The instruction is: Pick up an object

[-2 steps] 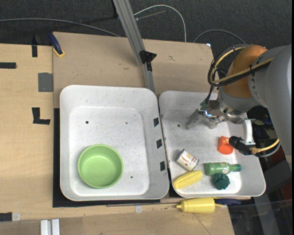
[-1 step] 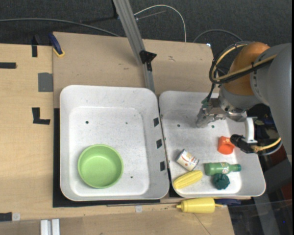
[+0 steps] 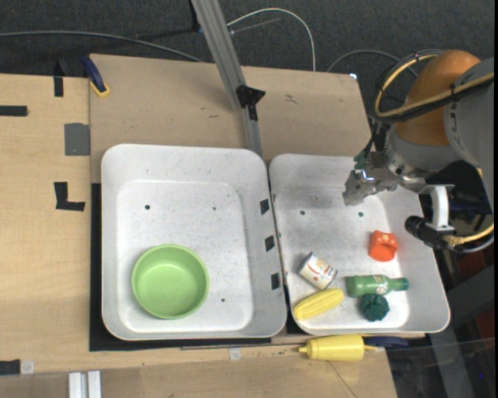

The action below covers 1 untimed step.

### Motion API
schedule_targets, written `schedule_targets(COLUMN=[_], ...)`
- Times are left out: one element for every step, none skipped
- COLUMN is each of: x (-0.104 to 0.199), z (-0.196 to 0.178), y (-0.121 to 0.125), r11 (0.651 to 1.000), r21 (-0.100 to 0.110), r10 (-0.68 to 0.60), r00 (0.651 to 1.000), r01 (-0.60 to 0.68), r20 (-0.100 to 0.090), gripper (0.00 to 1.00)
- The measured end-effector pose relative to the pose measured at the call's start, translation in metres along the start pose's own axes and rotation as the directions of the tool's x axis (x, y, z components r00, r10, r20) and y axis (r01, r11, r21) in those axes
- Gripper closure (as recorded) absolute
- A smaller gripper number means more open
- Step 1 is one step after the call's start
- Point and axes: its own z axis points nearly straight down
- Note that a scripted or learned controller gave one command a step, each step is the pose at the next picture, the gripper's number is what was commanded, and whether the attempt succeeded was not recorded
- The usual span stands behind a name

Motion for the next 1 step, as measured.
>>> schedule_targets(x=[0.0085], z=[-0.0466], y=[-0.0008], r11=[1.0], r21=[0.0], r10=[-0.001], r00=[1.0], r01=[0.001], r20=[0.0], gripper=[1.0])
